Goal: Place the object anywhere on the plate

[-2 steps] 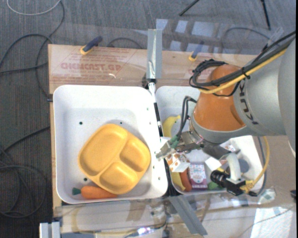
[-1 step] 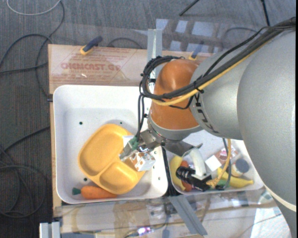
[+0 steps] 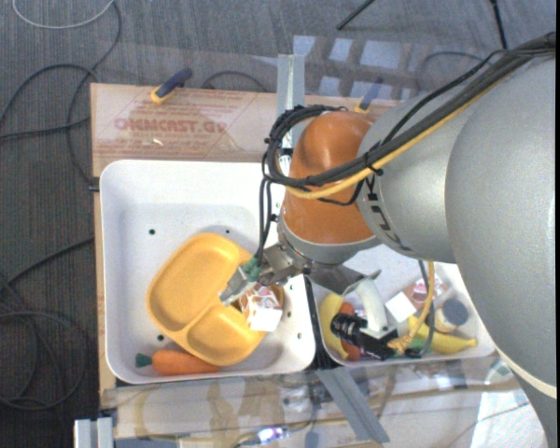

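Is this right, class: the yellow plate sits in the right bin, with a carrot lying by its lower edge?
Not quite. The camera view shows the yellow plate in the left bin, not the right. The carrot does lie by its lower edge.

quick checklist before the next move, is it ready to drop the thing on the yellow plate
1. Gripper over the yellow plate: ok, it sits at the plate's right edge in the left bin.
2. Object between the fingers: cannot tell; a small white and brown object lies just below the gripper.
3. That object fully on the plate: cannot tell, it is at the plate's right rim.
4. Plate lying flat: ok.
5. Carrot out of the way: ok, it lies beside the plate's lower edge, apart from the gripper.
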